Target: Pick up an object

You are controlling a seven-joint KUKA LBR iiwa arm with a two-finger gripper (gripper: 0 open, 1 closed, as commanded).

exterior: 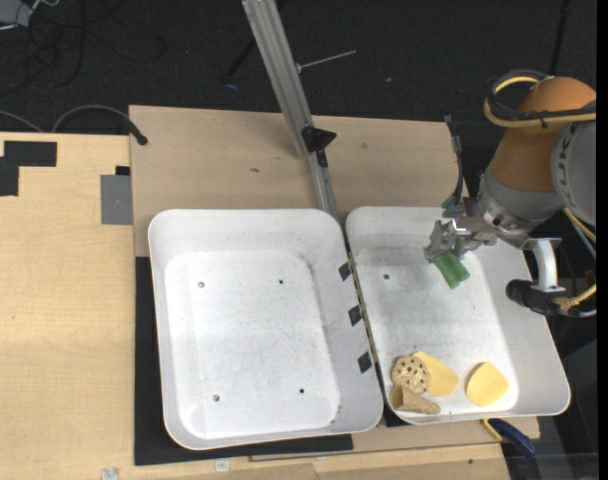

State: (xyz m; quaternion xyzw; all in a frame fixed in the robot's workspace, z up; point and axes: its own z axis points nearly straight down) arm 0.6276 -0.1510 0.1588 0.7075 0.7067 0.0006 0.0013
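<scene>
Overhead, the grey arm (pixel 544 158) with its orange band reached in from the right and hung over the upper part of the right bin (pixel 424 308). Its tool (pixel 450 253) was clenched on a small green block (pixel 451 270), which showed between the fingers and stuck out below them, tilted down toward the right. The block sat above the bin floor near the bin's upper middle, well apart from the other pieces. Those lay together along the bin's near edge: a round tan cookie with dark dots (pixel 411 370), a pale yellow piece (pixel 439 376) touching it on the right, and a brown scrap (pixel 416 401) just below the cookie. A second yellow piece (pixel 487 384) rested a little farther right, apart from that cluster. The left bin (pixel 184 238) stood beside the right one, their rims meeting along a seam marked by small black clips (pixel 355 314). Both bins sat on a light wooden bench (pixel 214 158). A slanted metal rail (pixel 284 83) ran from the top of the view down to the point where the two bins met. A lighter wooden panel (pixel 54 308) covered the left side, with black cut-outs (pixel 19 165) near its top edge.
</scene>
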